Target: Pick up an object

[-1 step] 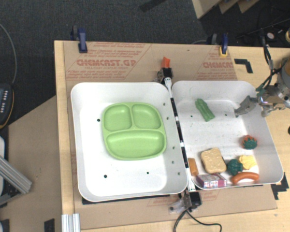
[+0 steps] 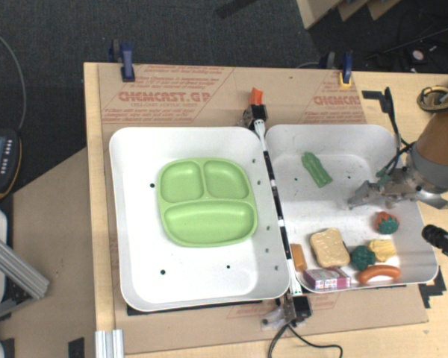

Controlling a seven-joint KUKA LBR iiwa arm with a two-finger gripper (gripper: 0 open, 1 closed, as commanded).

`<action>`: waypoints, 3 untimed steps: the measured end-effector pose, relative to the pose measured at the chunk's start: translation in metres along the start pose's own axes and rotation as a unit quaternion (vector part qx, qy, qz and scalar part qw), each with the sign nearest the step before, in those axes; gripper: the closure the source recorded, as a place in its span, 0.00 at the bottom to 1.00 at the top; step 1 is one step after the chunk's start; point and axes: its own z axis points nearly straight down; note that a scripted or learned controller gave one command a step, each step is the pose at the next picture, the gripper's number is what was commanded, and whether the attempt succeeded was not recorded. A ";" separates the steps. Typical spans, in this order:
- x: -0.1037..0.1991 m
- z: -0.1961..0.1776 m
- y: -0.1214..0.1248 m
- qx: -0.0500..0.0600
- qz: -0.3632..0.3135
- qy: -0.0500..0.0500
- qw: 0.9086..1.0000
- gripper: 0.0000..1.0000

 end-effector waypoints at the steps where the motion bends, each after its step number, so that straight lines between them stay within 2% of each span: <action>1: 0.000 0.010 -0.051 0.002 0.000 0.003 1.000 0.00; 2: -0.003 0.000 -0.050 0.000 0.001 -0.002 1.000 1.00; 3: 0.085 0.011 -0.038 0.001 -0.003 0.000 1.000 1.00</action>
